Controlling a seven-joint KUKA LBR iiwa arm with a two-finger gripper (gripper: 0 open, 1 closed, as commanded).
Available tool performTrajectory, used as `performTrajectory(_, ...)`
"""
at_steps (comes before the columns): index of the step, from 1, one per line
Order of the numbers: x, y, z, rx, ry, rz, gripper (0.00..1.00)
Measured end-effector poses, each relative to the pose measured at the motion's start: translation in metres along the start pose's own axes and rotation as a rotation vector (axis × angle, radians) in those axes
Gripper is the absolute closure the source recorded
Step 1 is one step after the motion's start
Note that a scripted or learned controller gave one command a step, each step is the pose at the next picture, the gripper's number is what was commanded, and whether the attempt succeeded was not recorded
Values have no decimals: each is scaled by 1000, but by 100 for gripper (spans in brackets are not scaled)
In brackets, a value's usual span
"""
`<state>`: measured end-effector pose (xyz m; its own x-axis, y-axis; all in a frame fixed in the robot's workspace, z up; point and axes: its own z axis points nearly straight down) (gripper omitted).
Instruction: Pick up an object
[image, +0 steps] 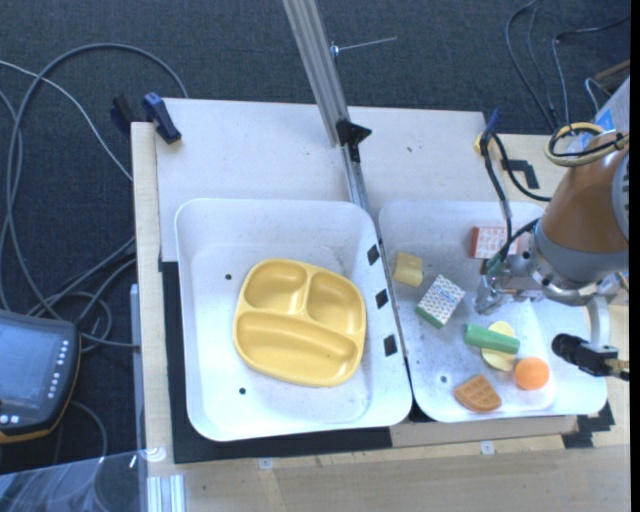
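Here, claw (490, 292) just above green block (491, 337) — apart

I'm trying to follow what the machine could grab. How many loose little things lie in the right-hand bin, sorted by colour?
Yellow: 2, a block and a piece under the green bar
Green: 1, the bar
Orange: 2, a ball and a wedge
Red patterned: 1, a tile
White-and-green dotted: 1, a block
Total: 7
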<state>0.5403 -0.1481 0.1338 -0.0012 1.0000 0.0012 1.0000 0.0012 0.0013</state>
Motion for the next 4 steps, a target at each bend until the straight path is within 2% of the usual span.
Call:
performTrajectory(3,11,10,-158,-5,-3,-1,100)
performTrajectory(4,62,29,-138,3,2,-5,100)
